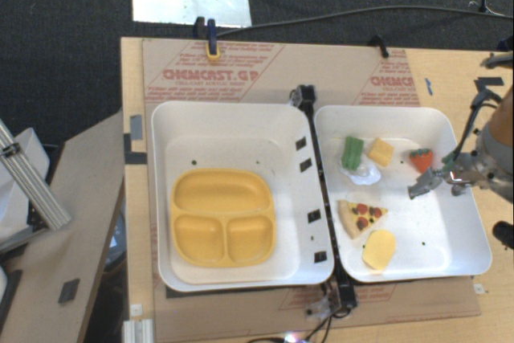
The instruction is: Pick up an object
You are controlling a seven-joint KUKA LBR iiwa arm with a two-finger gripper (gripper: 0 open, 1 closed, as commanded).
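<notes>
— What do you have in the right bin (462,197)?

— Toy food: a green piece (352,152) standing lengthwise up the frame, a yellow cheese block (381,151) beside it, a red strawberry (422,160) tip-down, and a pizza slice (361,216) with its point toward the lower right, above a yellow chip (379,250).

— And your gripper (426,185)?

— At the frame's right, over the bin floor just below the strawberry, holding nothing. You can't tell how wide its jaws stand.

— The left bin (233,118)?

— It carries a yellow divided plate (224,216).
</notes>
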